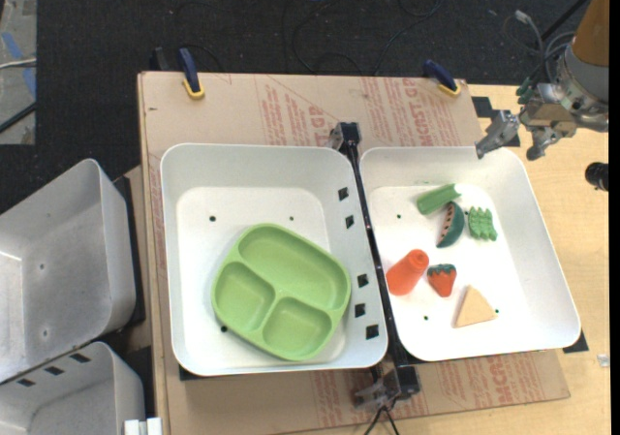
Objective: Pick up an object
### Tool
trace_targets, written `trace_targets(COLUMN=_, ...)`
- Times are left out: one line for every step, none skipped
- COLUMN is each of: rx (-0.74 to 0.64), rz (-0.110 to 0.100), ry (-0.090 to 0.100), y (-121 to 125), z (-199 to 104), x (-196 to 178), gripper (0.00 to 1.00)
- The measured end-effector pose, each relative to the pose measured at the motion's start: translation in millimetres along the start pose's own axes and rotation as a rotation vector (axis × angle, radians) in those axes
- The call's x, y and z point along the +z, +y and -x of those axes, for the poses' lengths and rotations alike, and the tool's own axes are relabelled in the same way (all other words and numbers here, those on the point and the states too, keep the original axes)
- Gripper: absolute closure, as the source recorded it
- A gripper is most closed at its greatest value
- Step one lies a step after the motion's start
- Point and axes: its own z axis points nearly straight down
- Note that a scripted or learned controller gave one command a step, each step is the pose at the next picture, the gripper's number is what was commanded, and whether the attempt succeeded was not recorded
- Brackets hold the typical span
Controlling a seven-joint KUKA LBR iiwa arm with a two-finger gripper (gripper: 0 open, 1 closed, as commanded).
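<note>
In left bin (184, 230), green tray (281, 291), right bin (542, 259), toy food (455, 226)

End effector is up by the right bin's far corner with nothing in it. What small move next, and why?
Probably swing the end effector toward the camera and left, over the green pickle. It hangs open above the right bin's far rim, and the pickle is the nearest toy, with space around it.

Six small toy foods lie in the right bin (542, 230), right of frame centre: a green pickle (438, 198), watermelon slice (449, 227), green leafy piece (481, 224), orange cup (408, 271) on its side, strawberry (443, 278), tan wedge (474, 309).
</note>
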Motion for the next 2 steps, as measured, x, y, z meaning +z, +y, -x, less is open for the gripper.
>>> trace_targets(rx=-0.002, rz=-0.002, ry=0.0, y=2.0, z=-3.4, x=42.4, gripper=0.0)
trace_targets(rx=0.003, rz=-0.004, ry=0.001, y=-2.1, z=3.4, x=89.2, gripper=0.0)
